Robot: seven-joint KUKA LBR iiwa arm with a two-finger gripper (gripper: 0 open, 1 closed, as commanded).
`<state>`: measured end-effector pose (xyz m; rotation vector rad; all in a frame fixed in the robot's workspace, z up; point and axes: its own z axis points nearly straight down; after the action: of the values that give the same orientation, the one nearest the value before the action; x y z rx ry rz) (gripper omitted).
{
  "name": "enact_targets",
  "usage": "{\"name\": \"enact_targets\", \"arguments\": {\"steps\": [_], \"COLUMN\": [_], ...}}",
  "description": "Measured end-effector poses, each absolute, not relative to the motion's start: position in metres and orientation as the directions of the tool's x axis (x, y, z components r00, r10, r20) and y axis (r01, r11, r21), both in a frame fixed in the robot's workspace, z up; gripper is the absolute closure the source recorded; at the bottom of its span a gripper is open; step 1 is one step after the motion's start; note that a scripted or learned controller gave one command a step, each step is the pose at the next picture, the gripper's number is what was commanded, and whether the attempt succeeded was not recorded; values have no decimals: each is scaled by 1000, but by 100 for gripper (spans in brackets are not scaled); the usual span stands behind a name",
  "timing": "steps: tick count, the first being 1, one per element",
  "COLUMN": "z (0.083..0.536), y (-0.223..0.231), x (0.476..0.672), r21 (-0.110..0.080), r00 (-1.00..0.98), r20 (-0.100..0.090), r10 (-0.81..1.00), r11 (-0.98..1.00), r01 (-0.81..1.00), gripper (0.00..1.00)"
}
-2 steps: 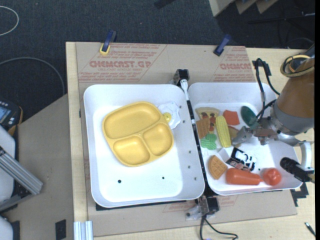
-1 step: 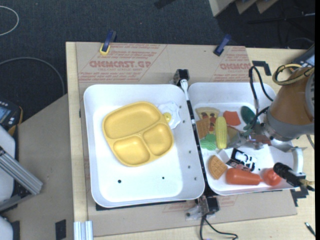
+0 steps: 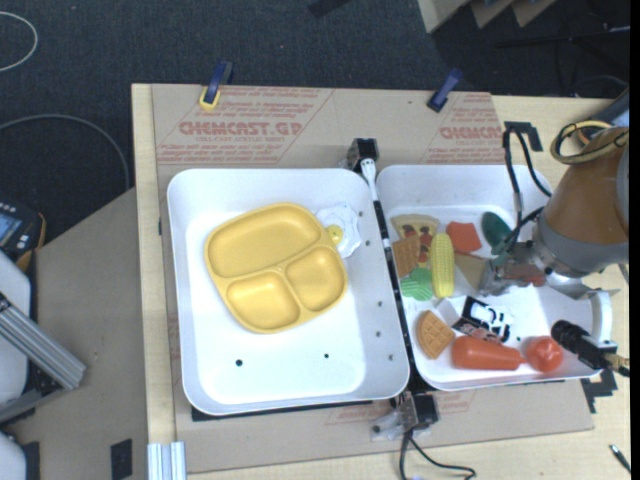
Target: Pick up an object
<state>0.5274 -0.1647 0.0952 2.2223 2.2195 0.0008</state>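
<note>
Fingers hang low in the right bin, above its middle; whether they are wide or narrow cannot be told, and nothing is seen held between them. Toy food lies around them: corn cob, pizza slice, red piece, carrot, tomato. Left bin carries a yellow divided plate. Both bins rest on the worktop.

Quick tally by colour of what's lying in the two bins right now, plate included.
Yellow: 3, divided plate, small yellow toy, corn cob
Red or orange-red: 3, block, long piece, round piece
Tan: 2, pizza slice, biscuit-like piece
Green: 2, leafy piece, dark green piece
Black-and-white: 1, toy
Total: 11
</note>
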Motion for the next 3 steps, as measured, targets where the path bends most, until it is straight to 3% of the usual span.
{"name": "enact_targets", "arguments": {"steps": [2, 3], "z": [199, 227], "y": [-165, -166], "x": [536, 537], "r21": [8, 6], "r00": [-1, -1], "r20": [-3, -2], "r10": [1000, 1000], "r11": [1, 1], "r01": [1000, 1000], "gripper": [100, 100]}}
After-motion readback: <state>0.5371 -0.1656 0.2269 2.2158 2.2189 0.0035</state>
